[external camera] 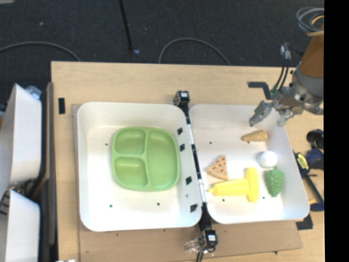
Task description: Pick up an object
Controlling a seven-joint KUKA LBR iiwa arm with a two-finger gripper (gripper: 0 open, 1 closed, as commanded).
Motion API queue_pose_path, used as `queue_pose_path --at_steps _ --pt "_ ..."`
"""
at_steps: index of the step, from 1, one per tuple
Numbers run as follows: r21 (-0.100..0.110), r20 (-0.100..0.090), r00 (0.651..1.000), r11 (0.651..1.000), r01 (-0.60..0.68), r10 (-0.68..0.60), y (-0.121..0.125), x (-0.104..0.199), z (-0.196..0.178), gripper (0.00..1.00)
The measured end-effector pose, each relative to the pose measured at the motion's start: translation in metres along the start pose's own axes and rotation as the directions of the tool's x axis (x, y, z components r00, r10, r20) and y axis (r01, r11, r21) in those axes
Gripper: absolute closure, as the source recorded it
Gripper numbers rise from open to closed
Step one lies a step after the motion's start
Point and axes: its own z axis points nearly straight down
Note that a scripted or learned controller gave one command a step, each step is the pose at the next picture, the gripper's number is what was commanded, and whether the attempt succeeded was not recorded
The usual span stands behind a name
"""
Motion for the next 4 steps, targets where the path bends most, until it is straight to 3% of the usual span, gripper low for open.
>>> queue_pose_path --at_steps 1,4 --pt "-0.014 0.002 1.000 1.000 0.003 -0.003 0.003 0.001 -0.009 0.00" --pt "-0.010 0.003 1.000 1.000 -0.001 0.001 0.002 -0.013 0.129 0.00"
